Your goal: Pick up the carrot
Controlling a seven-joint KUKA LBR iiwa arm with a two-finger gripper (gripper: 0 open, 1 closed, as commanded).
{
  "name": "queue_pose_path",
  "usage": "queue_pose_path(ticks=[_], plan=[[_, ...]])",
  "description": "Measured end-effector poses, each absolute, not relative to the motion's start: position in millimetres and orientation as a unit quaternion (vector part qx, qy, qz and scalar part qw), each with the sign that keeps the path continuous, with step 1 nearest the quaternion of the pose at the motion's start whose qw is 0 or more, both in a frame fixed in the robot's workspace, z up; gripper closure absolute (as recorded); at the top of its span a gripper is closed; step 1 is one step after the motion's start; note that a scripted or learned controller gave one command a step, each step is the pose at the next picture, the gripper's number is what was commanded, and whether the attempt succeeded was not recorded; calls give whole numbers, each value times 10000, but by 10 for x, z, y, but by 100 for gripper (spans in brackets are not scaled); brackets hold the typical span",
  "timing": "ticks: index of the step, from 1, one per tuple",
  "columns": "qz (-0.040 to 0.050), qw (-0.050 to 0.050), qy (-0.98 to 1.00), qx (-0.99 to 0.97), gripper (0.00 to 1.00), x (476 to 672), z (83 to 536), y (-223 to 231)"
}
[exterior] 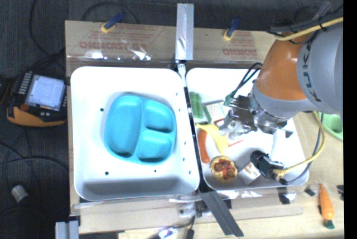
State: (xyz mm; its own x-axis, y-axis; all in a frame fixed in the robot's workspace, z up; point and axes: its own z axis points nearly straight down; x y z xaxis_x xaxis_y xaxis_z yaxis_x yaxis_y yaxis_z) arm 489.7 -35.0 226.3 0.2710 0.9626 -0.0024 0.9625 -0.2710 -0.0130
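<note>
My gripper (237, 123) hangs over the right bin (290, 146); can't tell my jaw opening or any hold. Carrot (203, 146) lies at that bin's left wall, beside the banana (215, 137), left of me.

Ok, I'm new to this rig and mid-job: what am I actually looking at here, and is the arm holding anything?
You are looking down at a slant from one fixed camera above a bench. The grey and orange machine on the right is the robot arm. Its gripper hangs over the right bin. The left bin holds a blue divided plate. In the right bin, near its left wall, lie a green vegetable, a thin orange carrot and a yellow banana beside it, then a round red and yellow fruit. The carrot lies apart from the gripper. I cannot tell whether the gripper holds anything.
</note>
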Motion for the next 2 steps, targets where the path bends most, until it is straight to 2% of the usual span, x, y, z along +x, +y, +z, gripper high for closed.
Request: queue_pose_path(ticks=[1, 2], plan=[[33, -3, -4729, -8811, 100, 4831, 2703, 134], [25, -13, -4716, -8818, 100, 5292, 3608, -226]])
